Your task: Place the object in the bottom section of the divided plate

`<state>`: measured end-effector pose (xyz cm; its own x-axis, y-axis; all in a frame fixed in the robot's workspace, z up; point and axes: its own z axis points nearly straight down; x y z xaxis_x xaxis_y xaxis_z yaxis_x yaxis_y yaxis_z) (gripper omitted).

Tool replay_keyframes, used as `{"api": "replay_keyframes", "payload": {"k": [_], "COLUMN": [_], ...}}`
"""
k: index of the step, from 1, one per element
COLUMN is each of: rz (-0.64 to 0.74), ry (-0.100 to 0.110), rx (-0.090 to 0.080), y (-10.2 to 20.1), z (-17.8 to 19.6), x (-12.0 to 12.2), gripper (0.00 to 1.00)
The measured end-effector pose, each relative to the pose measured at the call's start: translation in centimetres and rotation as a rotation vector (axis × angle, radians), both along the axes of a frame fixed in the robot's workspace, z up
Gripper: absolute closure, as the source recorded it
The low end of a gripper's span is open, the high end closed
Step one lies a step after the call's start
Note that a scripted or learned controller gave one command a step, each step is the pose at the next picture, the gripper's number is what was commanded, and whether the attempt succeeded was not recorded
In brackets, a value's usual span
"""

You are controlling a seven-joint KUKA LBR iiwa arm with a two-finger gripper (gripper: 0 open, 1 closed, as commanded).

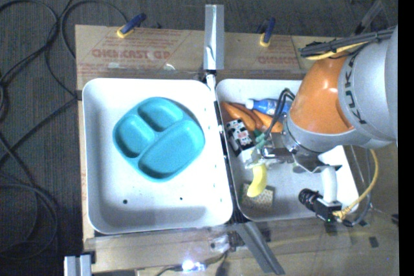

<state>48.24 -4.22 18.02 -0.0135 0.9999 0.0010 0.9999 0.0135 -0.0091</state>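
Note:
A blue divided plate (159,137) lies in the left bin (103,203), with two small sections at its upper left and one large section at its lower right. My gripper (263,156) hangs low over the right bin (349,168), under the arm's orange band. Just below it lies a yellow banana-shaped piece (257,183), its upper end right at the gripper. Whether the two touch I cannot tell. The arm hides much of the right bin's middle.
In the right bin an orange carrot-like piece (242,116), a blue-and-white bottle (264,104) and a small black-and-white item (238,135) crowd the upper left. A brown speckled pad (260,198) lies under the yellow piece. A ridge between the bins (223,158) separates them.

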Motion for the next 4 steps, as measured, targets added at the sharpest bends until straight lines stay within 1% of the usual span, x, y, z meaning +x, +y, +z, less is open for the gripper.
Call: {"api": "replay_keyframes", "payload": {"k": [1, 2, 3, 4], "rz": [0.198, 0.122, 0.122, 0.122], "ry": [0.001, 0.000, -0.001, 0.008], "rx": [-0.002, -0.005, -0.006, -0.010], "y": [6.0, 6.7, 6.7, 6.6], "z": [0.0, 0.6, 0.6, 1.1], "x": [4.1, 11.0, 11.0, 10.9], "gripper": [1.00, 1.00, 0.00, 1.00]}}
